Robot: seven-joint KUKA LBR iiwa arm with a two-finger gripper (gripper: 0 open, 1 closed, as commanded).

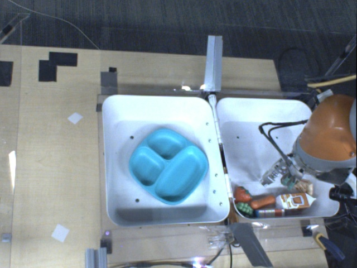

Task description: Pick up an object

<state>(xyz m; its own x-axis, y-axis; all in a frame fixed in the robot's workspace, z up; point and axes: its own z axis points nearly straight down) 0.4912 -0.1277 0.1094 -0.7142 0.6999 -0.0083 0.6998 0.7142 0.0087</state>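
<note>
The end effector (277,175) is hovering in the right bin (245,127), its opening impossible to judge. Small objects (273,201) are crowding the near wall; a descent risks clipping the rim or grabbing 2.

Orange cylinder (263,201): lying flat, right bin's near edge | red-green piece (242,195): just left | small carton (295,201): just right, on its side

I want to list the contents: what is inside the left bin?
The left bin holds one blue divided tray with three compartments. Whatever lies under the tray is covered.
</note>
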